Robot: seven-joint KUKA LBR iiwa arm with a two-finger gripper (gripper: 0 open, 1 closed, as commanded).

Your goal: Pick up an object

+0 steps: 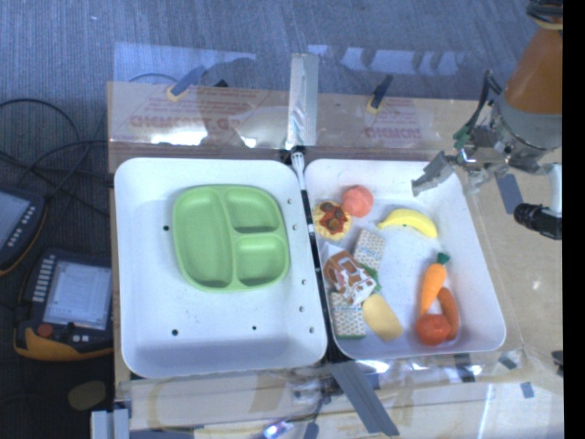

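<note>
From above, the table carries two white bins side by side. The left bin [137, 273] holds a green divided tray [230, 236] lying flat near its middle. The right bin [480, 273] holds the toy food: a yellow banana [409, 220] near the far side, a pink-orange ball [357, 199] just left of it, a small tart with red topping [332, 218] against the dividing wall, a carrot [432, 284] lying lengthwise toward the right wall, a red tomato [434, 329] at its near end, and a pale yellow lemon-like piece [382, 317] next to a waffle-patterned piece [347, 321]. The hand [434, 174] hovers over the bin's far right corner, above and right of the banana, touching nothing; whether it is released or clenched I cannot tell
</note>
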